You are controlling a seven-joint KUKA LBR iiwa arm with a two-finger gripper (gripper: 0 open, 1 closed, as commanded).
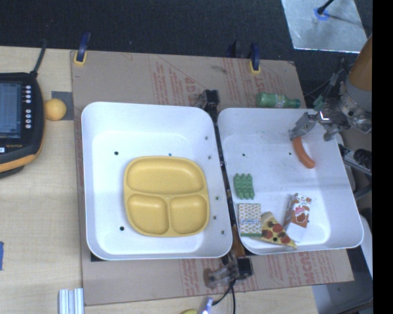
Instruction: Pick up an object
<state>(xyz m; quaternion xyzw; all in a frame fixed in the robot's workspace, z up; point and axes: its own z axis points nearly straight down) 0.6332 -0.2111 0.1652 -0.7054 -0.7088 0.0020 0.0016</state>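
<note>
- The gripper [314,127] hangs over the upper right corner of the right bin [327,241], fingers spread and holding nothing.
- An orange sausage [304,154] lies just below it on the bin floor.
- Lower in that bin: green block [243,186], patterned card [249,218], pizza slice [276,231], red-and-white packet [301,212].
- The left bin [98,175] holds a yellow divided tray [166,195].

The arm [360,70] showed an orange band above a grey wrist; the gripper [318,128] was pale metallic grey, with two slim fingers [300,128] on a blocky body; dark cables [333,84] ran beside the wrist.
</note>
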